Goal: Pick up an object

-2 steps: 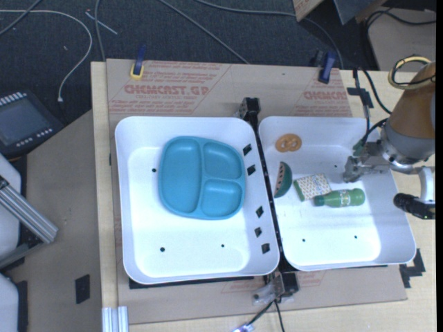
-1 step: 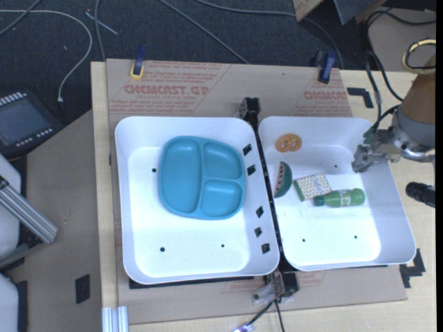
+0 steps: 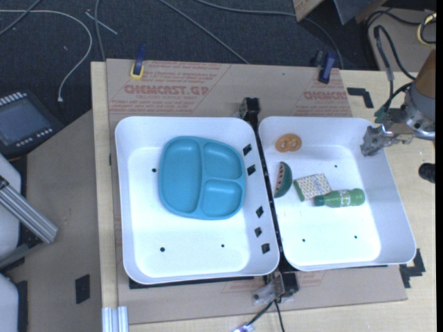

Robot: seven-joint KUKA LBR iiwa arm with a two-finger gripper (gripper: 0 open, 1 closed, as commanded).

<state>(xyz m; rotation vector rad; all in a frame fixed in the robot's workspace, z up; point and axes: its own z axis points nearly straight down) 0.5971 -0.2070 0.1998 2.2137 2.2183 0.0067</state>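
Bins and contents, arm at right edge.
A blue divided plate (image 3: 203, 177) is held in the left bin (image 3: 138, 241); a pretzel (image 3: 288, 142), watermelon slice (image 3: 281, 179), patterned packet (image 3: 312, 185) and green bottle (image 3: 340, 198) in the right bin (image 3: 387, 234). The gripper (image 3: 374, 142) is positioned over that bin's upper right rim, nothing gripped; finger spacing cannot be determined.

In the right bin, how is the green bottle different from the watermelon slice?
The bottle is long and all green with a pale cap, lying on its side; the watermelon slice is a short curved wedge, red with a green rind. The bottle touches the patterned packet, whereas the slice lies apart from it, close to the bin's left wall. The bottle is also the longer of the two. Both rest on the floor of the same bin, away from the gripper.
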